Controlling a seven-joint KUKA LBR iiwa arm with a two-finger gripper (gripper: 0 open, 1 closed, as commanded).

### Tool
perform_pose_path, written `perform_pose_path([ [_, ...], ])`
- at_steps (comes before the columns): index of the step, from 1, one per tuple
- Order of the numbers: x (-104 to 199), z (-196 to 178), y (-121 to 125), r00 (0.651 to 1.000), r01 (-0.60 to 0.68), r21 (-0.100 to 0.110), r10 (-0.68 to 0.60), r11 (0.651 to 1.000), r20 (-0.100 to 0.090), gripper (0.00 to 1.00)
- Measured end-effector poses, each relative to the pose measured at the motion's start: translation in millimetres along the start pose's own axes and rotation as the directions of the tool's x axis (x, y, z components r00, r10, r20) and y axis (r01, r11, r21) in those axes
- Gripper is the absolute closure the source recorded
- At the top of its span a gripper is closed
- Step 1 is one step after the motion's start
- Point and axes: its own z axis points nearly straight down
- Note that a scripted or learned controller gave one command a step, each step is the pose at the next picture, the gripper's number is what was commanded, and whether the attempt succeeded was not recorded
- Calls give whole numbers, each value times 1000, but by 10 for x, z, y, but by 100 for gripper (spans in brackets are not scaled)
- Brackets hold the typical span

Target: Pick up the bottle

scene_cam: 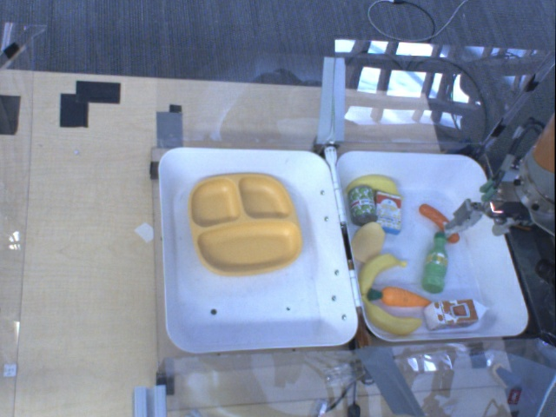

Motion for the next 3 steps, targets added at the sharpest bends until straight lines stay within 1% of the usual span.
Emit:
perform_pose_path([
  [1,123,1285,2,1000,28,-6,-28,1000,1,0],
  [2,140,1172,25,1000,30,-11,-30,999,0,100],
  [3,300,-175,-105,999,37,-4,-37,999,2,100],
])
